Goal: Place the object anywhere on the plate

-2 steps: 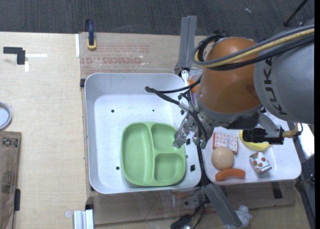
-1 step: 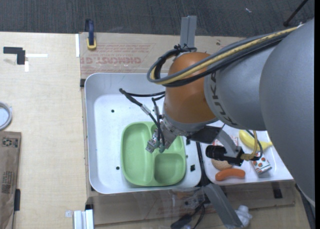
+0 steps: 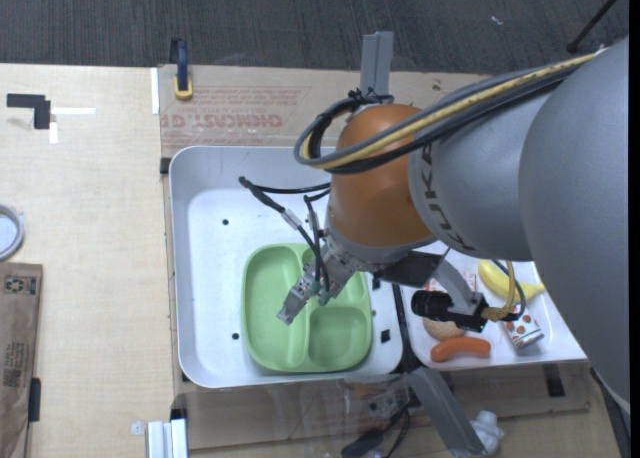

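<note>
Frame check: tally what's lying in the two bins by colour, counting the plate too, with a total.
Green: 1, the divided plate in the left bin, under the hand.
Yellow: 1, banana in the right bin.
Orange-red: 1, sausage-shaped piece.
Tan: 1, round piece, partly hidden.
Red and white: 1, small carton.
Total: 5 that can be made out.

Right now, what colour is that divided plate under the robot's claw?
Light green; the plate shows clearly in the camera view, in the left white bin.
</note>
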Action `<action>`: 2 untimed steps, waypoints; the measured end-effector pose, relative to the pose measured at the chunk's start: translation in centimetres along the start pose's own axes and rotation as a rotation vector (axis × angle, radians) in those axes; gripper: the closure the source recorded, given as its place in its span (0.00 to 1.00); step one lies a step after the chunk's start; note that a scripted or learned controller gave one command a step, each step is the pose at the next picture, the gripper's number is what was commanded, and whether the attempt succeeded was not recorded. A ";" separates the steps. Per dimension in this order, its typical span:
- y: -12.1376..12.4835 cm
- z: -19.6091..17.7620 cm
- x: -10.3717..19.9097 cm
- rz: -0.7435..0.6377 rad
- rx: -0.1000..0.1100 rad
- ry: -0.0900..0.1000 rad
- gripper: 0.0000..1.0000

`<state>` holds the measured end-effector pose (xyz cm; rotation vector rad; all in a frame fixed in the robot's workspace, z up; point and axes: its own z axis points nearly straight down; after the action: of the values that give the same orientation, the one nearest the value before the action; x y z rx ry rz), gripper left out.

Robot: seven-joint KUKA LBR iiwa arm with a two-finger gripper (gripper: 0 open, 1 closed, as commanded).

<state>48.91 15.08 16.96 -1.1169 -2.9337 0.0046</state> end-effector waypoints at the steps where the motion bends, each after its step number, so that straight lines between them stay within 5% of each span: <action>1: -2.8 -3.8 -1.0 0.302 -0.002 -0.002 0.00; 2: 2.0 7.8 -0.5 0.390 -0.003 -0.002 0.00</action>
<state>50.58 16.25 9.16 -1.6662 -2.6643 0.0027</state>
